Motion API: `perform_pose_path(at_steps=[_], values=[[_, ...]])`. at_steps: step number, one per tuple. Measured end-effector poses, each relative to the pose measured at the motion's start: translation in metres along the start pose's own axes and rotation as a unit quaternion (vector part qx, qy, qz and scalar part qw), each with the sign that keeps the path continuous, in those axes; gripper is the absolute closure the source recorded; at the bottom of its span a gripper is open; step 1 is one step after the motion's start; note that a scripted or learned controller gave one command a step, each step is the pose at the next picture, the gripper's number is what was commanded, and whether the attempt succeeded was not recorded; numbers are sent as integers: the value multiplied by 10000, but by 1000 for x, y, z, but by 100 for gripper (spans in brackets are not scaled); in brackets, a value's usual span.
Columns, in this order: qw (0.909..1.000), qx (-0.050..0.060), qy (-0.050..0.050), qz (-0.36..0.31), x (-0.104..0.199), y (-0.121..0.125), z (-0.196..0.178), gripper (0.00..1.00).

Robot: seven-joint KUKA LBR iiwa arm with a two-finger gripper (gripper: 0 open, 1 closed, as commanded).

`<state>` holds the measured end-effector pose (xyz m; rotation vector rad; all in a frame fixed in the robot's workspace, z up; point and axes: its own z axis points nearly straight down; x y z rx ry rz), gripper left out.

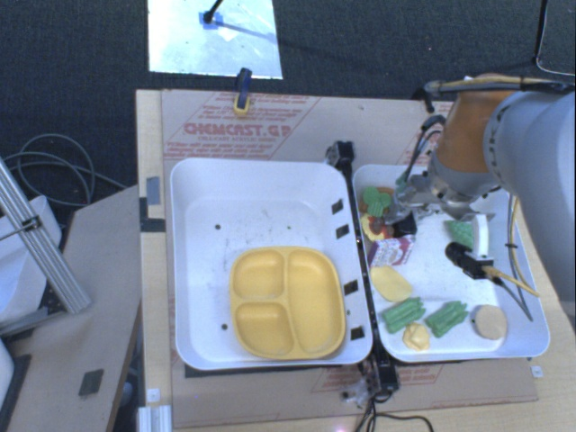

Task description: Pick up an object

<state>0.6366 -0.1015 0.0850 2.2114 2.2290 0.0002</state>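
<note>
The arm (504,142) reaches in from the right over the right bin (526,331), its gripper (405,207) low at the bin's upper left, near a green broccoli-like piece (377,202) and a small red-and-white packet (392,251); whether the gripper is open or closed I cannot tell. Further down lie a yellow chip (391,284), two green pieces (425,315) and a tan disc (490,322). The left bin (202,241) holds a yellow divided plate (288,301)
</note>
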Motion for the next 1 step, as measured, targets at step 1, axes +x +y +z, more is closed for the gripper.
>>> perform_pose_path(at_steps=[1], values=[[10000,-15,13,0,59,-23,-104,100]])
